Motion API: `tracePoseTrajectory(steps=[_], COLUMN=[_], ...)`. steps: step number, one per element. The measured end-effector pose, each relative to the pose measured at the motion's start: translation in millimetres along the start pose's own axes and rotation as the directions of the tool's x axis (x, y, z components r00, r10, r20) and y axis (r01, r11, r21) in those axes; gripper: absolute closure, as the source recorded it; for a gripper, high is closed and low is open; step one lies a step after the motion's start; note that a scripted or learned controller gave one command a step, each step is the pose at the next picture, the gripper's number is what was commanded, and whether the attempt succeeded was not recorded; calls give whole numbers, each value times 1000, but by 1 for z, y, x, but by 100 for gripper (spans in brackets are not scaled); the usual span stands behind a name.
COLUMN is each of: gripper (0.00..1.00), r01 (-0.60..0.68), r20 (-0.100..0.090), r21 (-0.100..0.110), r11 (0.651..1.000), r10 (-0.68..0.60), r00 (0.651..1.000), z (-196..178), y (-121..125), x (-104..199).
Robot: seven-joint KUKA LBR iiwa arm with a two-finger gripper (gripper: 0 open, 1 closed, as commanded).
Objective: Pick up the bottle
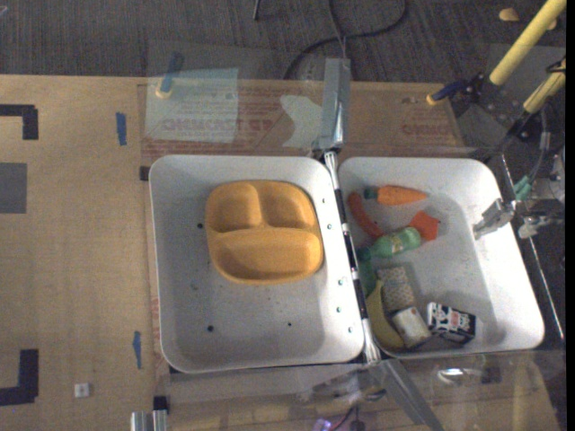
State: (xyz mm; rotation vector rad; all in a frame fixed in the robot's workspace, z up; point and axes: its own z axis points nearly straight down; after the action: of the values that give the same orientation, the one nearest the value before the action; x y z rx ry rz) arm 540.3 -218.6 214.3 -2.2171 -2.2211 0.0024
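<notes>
The bottle (393, 243) lies on its side in the right bin (476, 268), near the bins' shared wall, long axis running left-right with a slight tilt. The tool (503, 215) sits at that bin's right edge, so the bottle lies to its left. I cannot tell the tool's state.

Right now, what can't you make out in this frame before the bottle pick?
- Gripper, camera view: small and blurred at the right bin's edge.
- Bottle: its lower end merges with a green item by the divider; label unreadable.
- Banana: partly covered by the small packages on it.
- Carton: print too small to read.
</notes>
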Motion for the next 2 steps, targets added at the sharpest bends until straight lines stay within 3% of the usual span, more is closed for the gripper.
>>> tracePoseTrajectory(steps=[1,2], gripper=[0,0], r01=[-301,-314], r20=[0,0], r21=[-7,-7], r11=[953,949], r10=[302,314], r00=[953,949], z=[69,125], y=[15,-38], x=[-3,81])
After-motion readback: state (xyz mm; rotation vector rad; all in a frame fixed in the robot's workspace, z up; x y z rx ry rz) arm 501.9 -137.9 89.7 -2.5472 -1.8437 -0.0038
